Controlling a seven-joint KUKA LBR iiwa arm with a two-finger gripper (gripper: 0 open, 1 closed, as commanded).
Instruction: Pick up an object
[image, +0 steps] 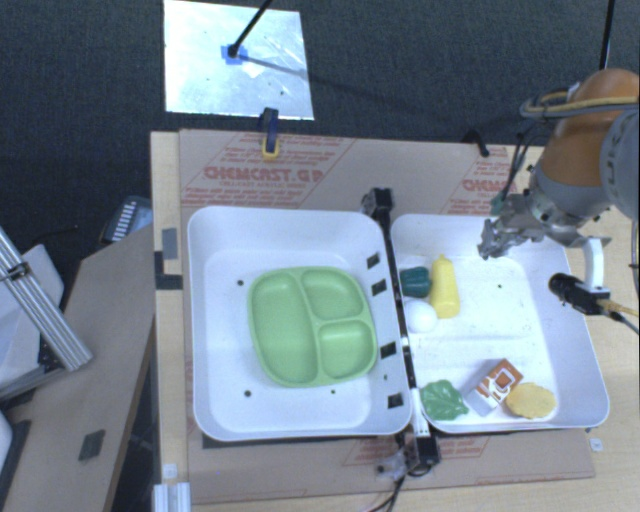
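Observation:
The right bin (560, 330) holds several small items. A yellow bottle-shaped piece (443, 287) lies near its left wall, with a dark teal piece (414, 281) beside it and a white ball (421, 317) just below. Along the front lie a green leafy piece (441, 400), an orange and white carton (495, 385) and a yellow round piece (529, 401). My gripper (496, 241) hangs over the far part of this bin, up and to the right of the yellow piece, apart from every item. Nothing shows in its grasp.
The left bin (215, 260) carries a green divided plate (305, 325). A black clamp bar (390, 300) runs along the seam between the bins. The arm (585, 150) comes in from the upper right. A black fitting (575, 292) sits over the right bin's right rim.

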